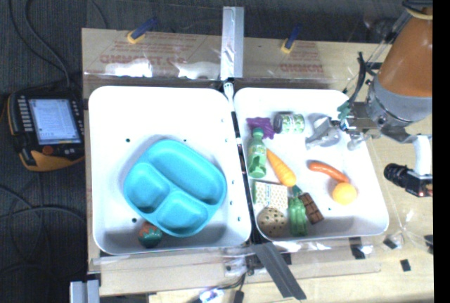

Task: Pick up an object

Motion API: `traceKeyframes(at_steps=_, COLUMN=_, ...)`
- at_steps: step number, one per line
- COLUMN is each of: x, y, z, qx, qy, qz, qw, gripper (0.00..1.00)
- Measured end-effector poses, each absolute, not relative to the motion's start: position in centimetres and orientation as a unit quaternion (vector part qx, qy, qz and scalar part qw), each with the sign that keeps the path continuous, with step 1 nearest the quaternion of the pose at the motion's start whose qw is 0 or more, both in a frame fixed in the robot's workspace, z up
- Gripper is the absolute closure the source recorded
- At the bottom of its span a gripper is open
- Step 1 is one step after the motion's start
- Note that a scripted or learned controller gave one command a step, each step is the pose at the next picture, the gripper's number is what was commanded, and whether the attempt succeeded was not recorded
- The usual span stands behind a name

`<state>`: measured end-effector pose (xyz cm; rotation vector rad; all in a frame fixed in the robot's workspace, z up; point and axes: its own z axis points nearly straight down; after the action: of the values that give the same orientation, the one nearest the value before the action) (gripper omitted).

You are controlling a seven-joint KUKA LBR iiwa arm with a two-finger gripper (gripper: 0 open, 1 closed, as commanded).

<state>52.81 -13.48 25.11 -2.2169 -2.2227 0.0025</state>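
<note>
Dark grey carpet surrounds a wooden bench (337, 59) with two shallow white bins side by side. Left bin (112, 112) holds a blue divided tray (176, 185), tilted, with a small round reddish-green item (148, 233) tucked at its lower left edge. Right bin (362, 221) is cluttered: purple toy (258, 125) near the top left, green bottle (257, 156) just below it, small can (289, 122) beside the purple toy. Carrot (281, 167) lies slanted right of the bottle. Patterned packet (268, 192) under the carrot, round speckled cookie-like item (273, 221) below that, a green piece (297, 215) and a brown chocolate bar (310, 208) touching each other at the bottom. Red-orange sausage shape (328, 169) lies further right, with a small orange ball (344, 192) just beside its lower end.

Grey arm with an orange band (408, 62) reaches in from the right, over the right bin's upper right corner. Gripper (323, 134) sits low over bare bin floor, between the can and the sausage shape, near both but touching neither. Fingers look slightly apart, nothing between them. No object lifted; all lie in the bins.

Handheld controller with a lit screen (49, 126) rests on the carpet left of the bench. Two yellow-blue clamps (140, 29) grip the bench's far edge.
</note>
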Motion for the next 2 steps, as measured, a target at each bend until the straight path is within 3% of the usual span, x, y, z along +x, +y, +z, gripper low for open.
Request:
traceKeyframes(at_steps=1, x=48.3, y=-10.3, z=12.9, qx=-0.662, qy=-0.750, qz=0.0009, qw=0.002, gripper=0.00)
traceKeyframes(at_steps=2, x=50.6, y=-9.8, z=9.4, qx=-0.565, qy=-0.825, qz=-0.0040, qw=-0.004, gripper=0.00)
